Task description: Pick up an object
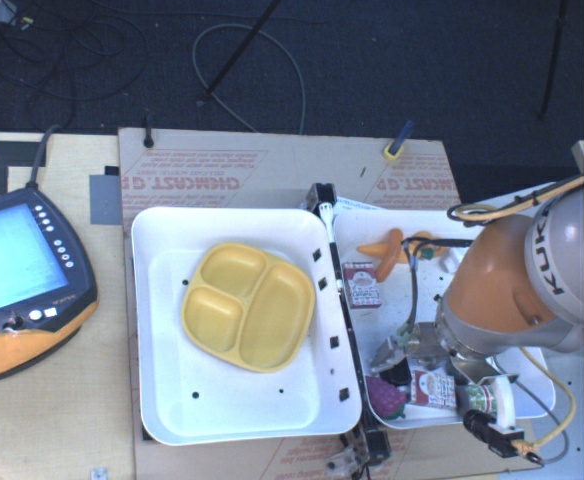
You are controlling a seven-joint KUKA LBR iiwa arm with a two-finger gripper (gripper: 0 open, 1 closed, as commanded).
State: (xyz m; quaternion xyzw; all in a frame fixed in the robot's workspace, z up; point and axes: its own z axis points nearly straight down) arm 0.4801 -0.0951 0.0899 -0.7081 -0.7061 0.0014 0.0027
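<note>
tool — above purple object, touching unclear

Dark carpeted floor strewn with cables, cardboard-covered bench, teach pendant at left.

Bright, slightly soft, bluish cast

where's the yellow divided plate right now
The yellow divided plate lies in the left white bin, roughly at its centre, across the bin divider from the small red carton in the right bin.
</note>
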